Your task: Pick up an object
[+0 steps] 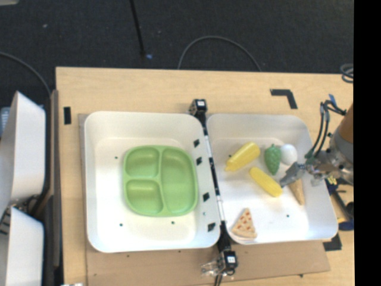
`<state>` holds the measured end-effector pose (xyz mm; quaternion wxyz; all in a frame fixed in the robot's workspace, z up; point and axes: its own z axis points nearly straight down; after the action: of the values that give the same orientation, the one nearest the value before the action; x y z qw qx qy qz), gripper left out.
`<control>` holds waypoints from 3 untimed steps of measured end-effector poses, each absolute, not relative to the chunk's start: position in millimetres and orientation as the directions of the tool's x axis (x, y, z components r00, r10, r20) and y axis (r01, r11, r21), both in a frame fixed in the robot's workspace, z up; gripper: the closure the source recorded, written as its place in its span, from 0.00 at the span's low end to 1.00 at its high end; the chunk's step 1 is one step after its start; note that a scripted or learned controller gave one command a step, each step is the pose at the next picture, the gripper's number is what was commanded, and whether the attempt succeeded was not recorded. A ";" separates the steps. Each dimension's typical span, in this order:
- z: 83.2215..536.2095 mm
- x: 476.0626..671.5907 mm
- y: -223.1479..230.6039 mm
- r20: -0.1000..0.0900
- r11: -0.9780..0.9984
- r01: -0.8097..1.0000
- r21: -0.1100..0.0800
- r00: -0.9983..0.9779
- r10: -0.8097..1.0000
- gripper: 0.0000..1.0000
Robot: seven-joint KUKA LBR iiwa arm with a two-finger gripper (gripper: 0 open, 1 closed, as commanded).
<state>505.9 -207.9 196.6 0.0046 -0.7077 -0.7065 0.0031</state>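
1. Camera view: the grey metal claw hangs low near the right edge of the right-hand shallow white plastic bin; whether it is open or closed I cannot tell.
2. Nearest it lie a tan cone-shaped toy, a yellow toy corn cob, a green toy vegetable and a white ball.
3. A green divided plastic plate fills the left-hand white bin.
4. Risk: the crowded pieces may get nudged apart, or the claw may pinch 2 at once and slip.
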 end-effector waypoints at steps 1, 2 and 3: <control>202.7 509.0 -207.8 -0.001 0.002 1.000 0.001 -0.002 1.000 0.00; 140.9 506.5 -204.4 0.000 0.000 1.000 -0.003 0.000 1.000 0.00; 98.7 506.4 -205.4 -0.001 -0.002 1.000 -0.001 0.002 1.000 0.00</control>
<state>506.4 -205.4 98.7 0.0002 -0.7077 -0.7065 0.0009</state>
